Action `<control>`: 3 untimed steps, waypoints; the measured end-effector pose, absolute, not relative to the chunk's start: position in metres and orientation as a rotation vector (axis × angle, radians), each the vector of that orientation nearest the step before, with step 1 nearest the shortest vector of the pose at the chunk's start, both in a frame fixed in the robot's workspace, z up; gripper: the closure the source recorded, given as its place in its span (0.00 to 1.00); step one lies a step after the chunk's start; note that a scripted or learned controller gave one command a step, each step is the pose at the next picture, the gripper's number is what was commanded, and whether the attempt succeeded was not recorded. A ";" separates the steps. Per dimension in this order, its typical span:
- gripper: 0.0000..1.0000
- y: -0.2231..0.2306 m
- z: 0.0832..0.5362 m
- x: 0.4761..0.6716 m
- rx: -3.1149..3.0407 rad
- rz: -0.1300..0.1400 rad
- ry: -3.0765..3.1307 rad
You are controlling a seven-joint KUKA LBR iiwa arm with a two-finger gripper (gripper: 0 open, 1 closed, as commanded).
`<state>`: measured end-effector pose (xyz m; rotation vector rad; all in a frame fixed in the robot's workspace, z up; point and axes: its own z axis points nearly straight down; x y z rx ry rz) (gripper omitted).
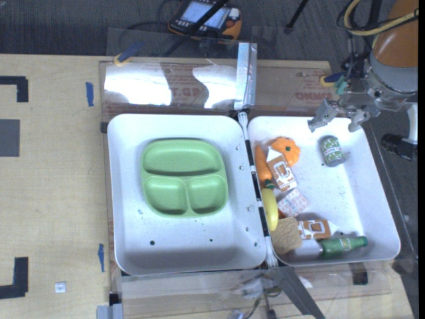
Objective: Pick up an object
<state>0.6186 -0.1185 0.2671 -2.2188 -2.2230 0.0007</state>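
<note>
A small can lies on its side near the far right corner of the right bin, apart from the other items. It is the nearest object to the gripper, which hangs just beyond it over the bin's far rim. The jaws are spread open and hold nothing.

The rest of the right bin's contents crowd its left wall: an orange, a carton, a banana, a tan sponge, a small box and a green bottle lying near the front edge. The left bin holds a green divided tray. Both bins sit on a wooden tabletop.

The can looks like the easiest target, since clear floor surrounds it. To grasp it well, the arm should likely come toward the viewer until centred above the can, turn the jaws across its narrow width, descend close to the bin floor, then close. A round can may roll if touched off centre.
</note>
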 end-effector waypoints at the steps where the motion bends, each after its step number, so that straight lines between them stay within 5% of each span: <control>1: 0.00 -0.187 0.142 0.634 -2.054 0.000 -2.379; 2: 0.00 -0.187 0.142 0.635 -2.054 -0.001 -2.379; 3: 0.00 -0.196 0.086 0.632 -2.172 -0.002 -2.271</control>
